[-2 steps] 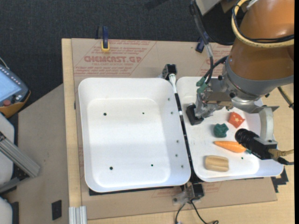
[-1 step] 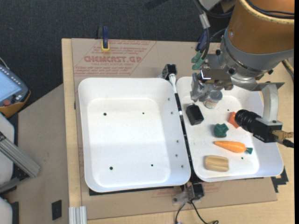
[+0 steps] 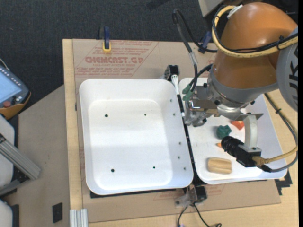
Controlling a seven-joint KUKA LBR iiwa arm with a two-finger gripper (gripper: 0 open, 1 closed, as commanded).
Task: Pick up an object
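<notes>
My gripper (image 3: 195,118) is down in the right bin (image 3: 270,126), near its left wall; can't tell its state, wrist blocks the view. Loose in that bin: tan block (image 3: 219,165) at the near edge, green piece (image 3: 223,131) and orange piece (image 3: 238,125) mid-bin. Left bin (image 3: 94,98) beside it on the worktop (image 3: 75,60)

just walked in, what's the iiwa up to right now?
The arm is reaching in over the right bin with its end effector low near that bin's left edge, trying a pick. Loose in that bin are a tan block, a green piece and a small orange piece. Nothing visible in its grasp. The left bin sits alongside on the cardboard sheet.
</notes>
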